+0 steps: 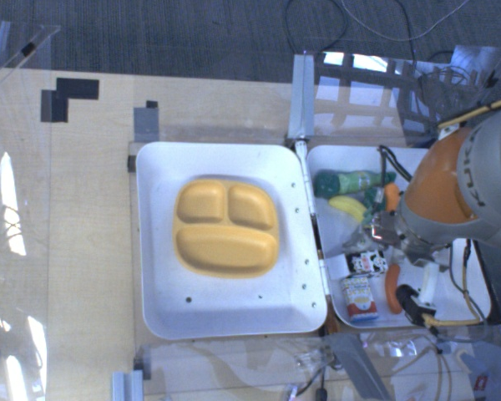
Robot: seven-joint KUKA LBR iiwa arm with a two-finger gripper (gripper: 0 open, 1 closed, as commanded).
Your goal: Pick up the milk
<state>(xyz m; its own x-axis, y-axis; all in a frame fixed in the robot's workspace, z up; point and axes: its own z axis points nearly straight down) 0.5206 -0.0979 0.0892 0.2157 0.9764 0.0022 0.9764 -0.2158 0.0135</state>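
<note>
The milk (367, 263) looks like a small white carton with black patches, lying near the front left of the right bin (338, 307). My gripper (382, 234) hangs just above and behind the carton. It shows as a dark metal cluster under the arm's orange band (434, 186). Nothing can be seen held in it. The grey arm covers the right half of that bin.
A green bottle (348, 180), a yellow banana (348, 206) and an orange carrot (390, 197) lie at the back of the right bin. A red-and-white box (361, 298) and an orange piece (391, 289) sit just in front of the milk. The left bin (159, 224) holds a yellow divided tray (226, 226).
</note>
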